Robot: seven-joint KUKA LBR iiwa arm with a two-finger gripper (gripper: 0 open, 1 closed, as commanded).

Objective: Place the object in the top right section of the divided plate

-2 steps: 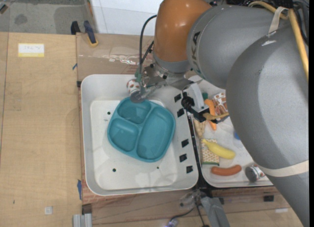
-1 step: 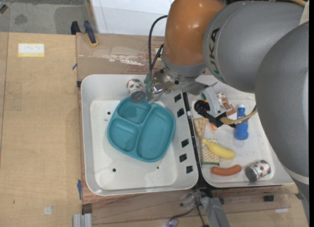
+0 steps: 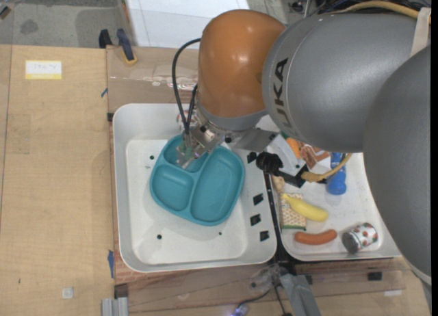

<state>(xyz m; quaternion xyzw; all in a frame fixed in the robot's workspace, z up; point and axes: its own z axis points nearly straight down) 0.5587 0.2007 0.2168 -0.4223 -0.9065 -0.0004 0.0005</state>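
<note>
A teal divided plate lies tilted in the left white bin. It has one long section on the right and two smaller ones on the left. My gripper reaches down from the orange wrist and hangs low over the plate's upper small section, near its far rim. The view is too small to show whether anything sits between its tips. The big grey arm hides the far part of both bins.
The right bin holds a yellow banana, a red sausage, a small can, a blue object and an orange item. Cardboard lies beyond the left bin.
</note>
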